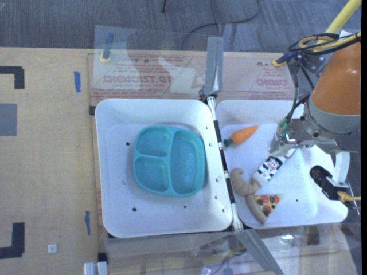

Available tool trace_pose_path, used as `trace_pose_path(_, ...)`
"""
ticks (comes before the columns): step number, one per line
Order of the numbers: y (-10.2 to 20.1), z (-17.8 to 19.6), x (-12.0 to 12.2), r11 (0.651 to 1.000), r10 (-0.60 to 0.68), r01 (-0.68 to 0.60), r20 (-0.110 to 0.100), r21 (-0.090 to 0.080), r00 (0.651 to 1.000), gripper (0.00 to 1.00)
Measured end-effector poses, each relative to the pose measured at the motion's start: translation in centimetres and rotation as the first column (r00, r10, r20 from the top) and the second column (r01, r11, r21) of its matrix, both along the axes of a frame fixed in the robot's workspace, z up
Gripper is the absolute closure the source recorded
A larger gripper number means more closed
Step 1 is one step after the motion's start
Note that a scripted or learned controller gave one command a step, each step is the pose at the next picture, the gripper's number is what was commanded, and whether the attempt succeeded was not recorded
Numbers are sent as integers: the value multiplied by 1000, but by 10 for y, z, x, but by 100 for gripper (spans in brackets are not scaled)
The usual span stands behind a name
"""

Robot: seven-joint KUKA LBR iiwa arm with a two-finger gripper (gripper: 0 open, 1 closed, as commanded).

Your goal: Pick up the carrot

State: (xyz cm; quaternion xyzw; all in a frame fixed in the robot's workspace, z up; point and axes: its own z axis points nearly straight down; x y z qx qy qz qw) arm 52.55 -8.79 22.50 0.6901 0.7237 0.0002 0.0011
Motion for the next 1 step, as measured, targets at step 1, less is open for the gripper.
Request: trace_pose_path(1,-54,-4,-8,980,201,-201,-1,1,980,100)
